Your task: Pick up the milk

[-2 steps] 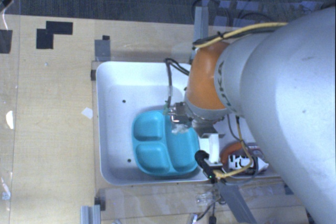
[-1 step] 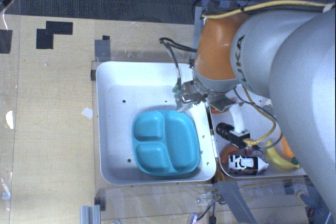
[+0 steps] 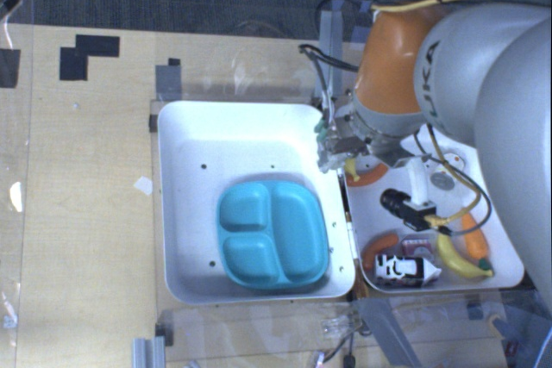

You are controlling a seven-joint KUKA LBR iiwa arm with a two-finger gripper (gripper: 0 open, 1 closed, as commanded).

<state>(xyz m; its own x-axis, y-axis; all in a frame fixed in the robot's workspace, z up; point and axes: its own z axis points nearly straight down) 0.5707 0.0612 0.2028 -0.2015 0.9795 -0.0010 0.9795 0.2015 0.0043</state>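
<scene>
- Milk [image 3: 407, 269] – small carton w/ black-and-white print – lies at near edge of right bin [image 3: 509, 271], touching the banana [image 3: 461, 258].
- Blue divided plate [image 3: 274, 233] sits in left bin [image 3: 181, 185].
- End effector [image 3: 338, 152] hangs over the bins' shared wall, well apart from milk; released or clenched – cannot tell.
- Risk: crowded items, so the banana may get grabbed or the carton pushed aside.
</scene>
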